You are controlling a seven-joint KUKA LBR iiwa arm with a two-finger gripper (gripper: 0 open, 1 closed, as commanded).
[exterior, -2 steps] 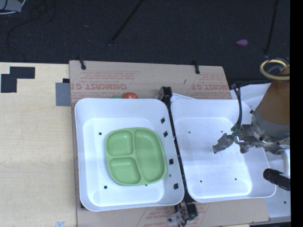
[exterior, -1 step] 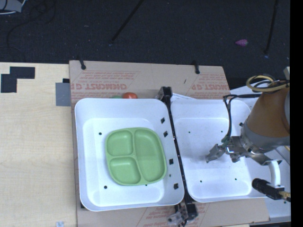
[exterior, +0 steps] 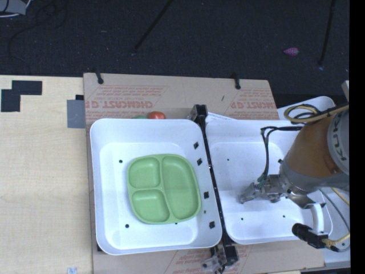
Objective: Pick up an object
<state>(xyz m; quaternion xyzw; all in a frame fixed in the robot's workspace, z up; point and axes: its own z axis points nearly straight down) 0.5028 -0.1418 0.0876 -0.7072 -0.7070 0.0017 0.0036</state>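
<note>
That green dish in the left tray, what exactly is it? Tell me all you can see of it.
The green plate is a pale green divided dish, seemingly plastic, with rounded corners and three compartments: two smaller ones on its left side and one long one on its right. It lies flat, right way up and slightly turned, on the floor of the left bin, near the middle. Its compartments hold nothing. Nothing but the bin touches it; the gripper is over in the right bin.

Left bin point(exterior: 108, 153): green divided plate point(exterior: 163, 188) takes the middle, so you get just a bare strip along the walls. Right bin point(exterior: 239, 153): your arm point(exterior: 316, 158) blocks the right side; floor left of it is free. Black clips along the divider point(exterior: 210, 178) between bins.
</note>
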